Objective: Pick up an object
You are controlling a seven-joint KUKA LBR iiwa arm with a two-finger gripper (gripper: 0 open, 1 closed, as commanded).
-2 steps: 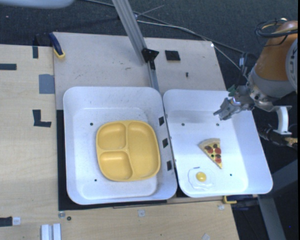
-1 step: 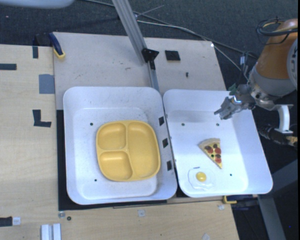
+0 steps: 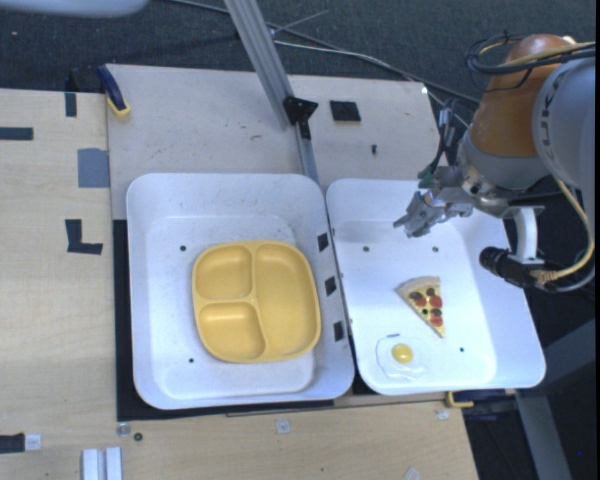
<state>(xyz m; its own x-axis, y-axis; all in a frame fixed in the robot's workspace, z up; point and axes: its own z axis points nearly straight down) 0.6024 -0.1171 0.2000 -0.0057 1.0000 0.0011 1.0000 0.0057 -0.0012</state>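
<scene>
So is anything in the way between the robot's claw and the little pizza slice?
Nothing visible is. The gripper hangs over the far part of the right bin, and the pizza slice lies nearer the camera, with bare white floor between them. The fried egg sits beyond the slice, off that path.

Robotics lab bench: plywood top [image 3: 40, 298] with black tape marks, aluminium strut [image 3: 265, 53], loose cables [image 3: 380, 63], two white bins [image 3: 160, 208], toy food props.
</scene>
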